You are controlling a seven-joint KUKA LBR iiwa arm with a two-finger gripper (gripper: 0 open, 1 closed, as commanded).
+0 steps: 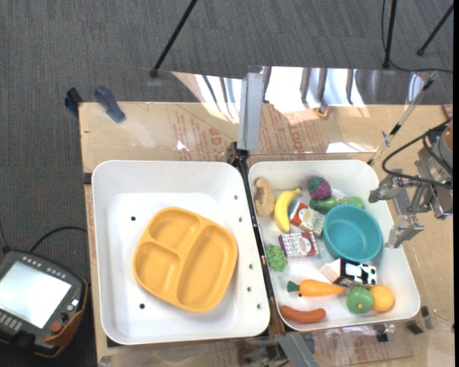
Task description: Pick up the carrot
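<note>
The carrot, orange with a green top pointing left, lies flat near the front of the right bin. It sits between a red sausage and a black-and-white carton. My gripper hangs at the right side of this bin, beside the teal bowl. It is up and to the right of the carrot, well apart from it. Its fingers are open and nothing is between them.
The right bin also holds a banana, two small cartons, broccoli, a purple vegetable, a green apple and an orange. A yellow divided plate lies in the left bin.
</note>
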